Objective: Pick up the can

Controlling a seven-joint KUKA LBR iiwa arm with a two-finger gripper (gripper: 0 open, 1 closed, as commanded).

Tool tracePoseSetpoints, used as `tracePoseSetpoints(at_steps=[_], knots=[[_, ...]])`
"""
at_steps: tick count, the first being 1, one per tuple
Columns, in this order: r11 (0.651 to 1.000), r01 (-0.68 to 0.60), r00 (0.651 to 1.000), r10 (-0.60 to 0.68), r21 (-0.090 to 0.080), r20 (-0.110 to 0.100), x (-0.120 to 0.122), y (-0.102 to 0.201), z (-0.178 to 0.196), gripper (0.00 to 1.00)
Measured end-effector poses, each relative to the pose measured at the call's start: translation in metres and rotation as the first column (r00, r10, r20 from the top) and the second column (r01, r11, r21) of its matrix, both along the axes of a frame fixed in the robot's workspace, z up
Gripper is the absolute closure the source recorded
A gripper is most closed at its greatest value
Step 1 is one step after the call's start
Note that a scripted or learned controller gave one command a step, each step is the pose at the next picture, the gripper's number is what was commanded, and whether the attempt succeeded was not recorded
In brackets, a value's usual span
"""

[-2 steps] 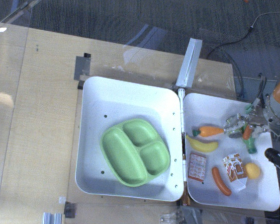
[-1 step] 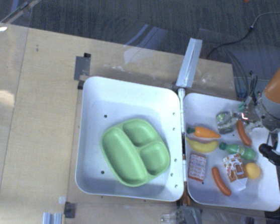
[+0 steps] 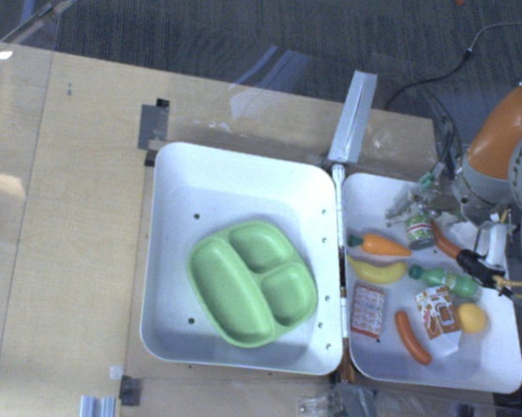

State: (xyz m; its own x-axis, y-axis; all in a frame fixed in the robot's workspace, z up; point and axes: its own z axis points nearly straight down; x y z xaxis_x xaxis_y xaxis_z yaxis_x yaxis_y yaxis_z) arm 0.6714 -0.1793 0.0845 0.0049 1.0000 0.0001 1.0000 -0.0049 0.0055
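Can (image 3: 420,230) — small, cylindrical — beside gripper (image 3: 411,204).

Both 2 bins (image 3: 247,168) look like smooth glossy white plastic. Bench (image 3: 51,224) is matt pale wood, divided plate (image 3: 252,282) shiny green plastic.

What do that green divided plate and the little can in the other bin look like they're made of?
The green divided plate looks like moulded plastic: one even colour, rounded edges, soft sheen. The can seems to be metal with a printed label, or a plastic toy copy; it is too small to tell. The white bins look like smooth, matte plastic.
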Motion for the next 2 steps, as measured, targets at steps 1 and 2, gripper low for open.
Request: tracePoseSetpoints(at_steps=[1,2], knots=[[1.0,-0.007,1.0,0.007,-0.006,0.019,0.007,-0.001,0.02,1.0],[0.997,0.078,0.997,-0.078,0.0,-0.001,-0.003,0.033,0.113,1.0]])
